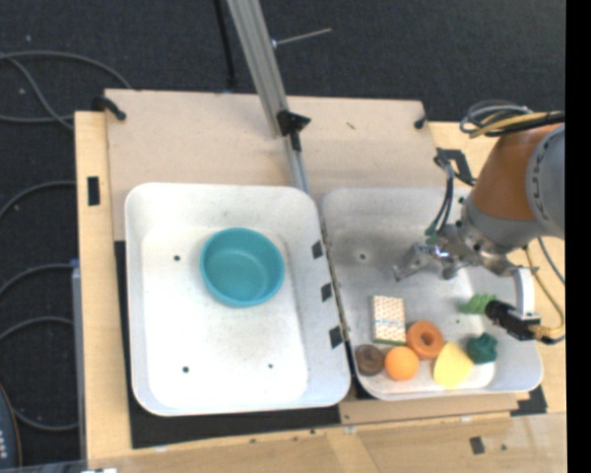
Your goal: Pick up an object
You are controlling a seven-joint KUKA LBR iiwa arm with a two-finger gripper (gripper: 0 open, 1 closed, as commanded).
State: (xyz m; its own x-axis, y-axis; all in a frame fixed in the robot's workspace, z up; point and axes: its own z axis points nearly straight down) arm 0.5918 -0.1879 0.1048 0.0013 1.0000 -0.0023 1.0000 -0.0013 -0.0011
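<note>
The arm [512, 180] reaches in over the right bin [360, 225], and its tool [426, 259] hangs above the bare middle of that bin's floor, up and to the right of the patterned square card [388, 317]. Whether the tool is released or clenched cannot be told at this angle; nothing shows between its tips.

All the loose things crowd the near edge of the right bin, taking the card as the marker. Just right of it sits an orange ring [426, 338], with an orange ball [402, 364] below the card and touching the ring. A brown round piece [370, 360] lies just left of the ball. A yellow lemon-like piece [453, 365] sits right of the ball, a dark green piece [484, 347] beside that. A bright green piece [476, 304] lies farther right of the card, partly behind the arm's fittings.

Well left of the card, the left bin [158, 225] holds a teal bowl [241, 266]. A metal pole [261, 57] slants across the desk [197, 136] behind both bins.
</note>
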